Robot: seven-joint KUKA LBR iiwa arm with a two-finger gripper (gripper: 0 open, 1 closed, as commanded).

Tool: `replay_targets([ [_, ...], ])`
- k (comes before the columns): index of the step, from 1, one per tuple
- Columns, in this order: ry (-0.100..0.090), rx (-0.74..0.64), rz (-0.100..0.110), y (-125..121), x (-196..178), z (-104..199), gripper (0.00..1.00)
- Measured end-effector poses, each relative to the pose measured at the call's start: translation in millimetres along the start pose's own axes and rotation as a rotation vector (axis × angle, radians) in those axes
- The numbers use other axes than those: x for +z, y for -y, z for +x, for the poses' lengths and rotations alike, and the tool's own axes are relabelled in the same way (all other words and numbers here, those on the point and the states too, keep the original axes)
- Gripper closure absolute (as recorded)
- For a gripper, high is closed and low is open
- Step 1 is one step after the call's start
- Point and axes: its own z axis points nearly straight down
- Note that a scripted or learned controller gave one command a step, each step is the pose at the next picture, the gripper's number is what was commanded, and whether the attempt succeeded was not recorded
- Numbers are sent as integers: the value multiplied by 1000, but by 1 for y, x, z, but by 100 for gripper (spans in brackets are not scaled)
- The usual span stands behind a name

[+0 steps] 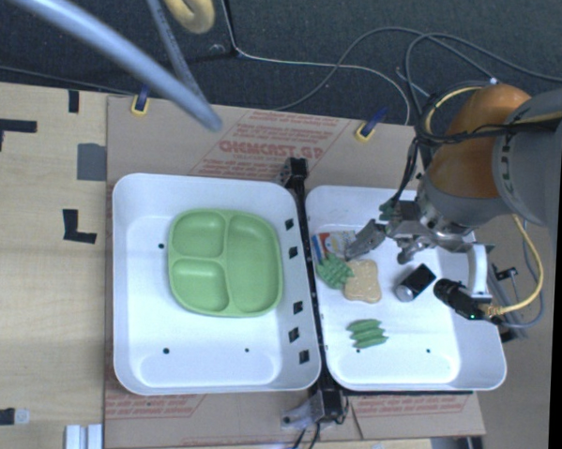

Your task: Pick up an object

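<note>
Jaws (360,244) hang low in the right bin (480,370), just above the toast (363,281); how far open, cannot tell; green plate (225,262) fills the left bin (133,352).

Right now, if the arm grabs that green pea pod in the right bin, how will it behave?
The pea pod looks like a small toy, so probably light and stiff. Its bumpy, narrow shape may slip from a loose pinch. It lies flat and apart from the bread slice, so a nudge would likely slide it, not roll it.
</note>
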Motion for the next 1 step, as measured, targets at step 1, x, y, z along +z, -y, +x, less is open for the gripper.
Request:
replay_targets([
  [1, 1, -3, -12, -3, -7, 0, 0],
])
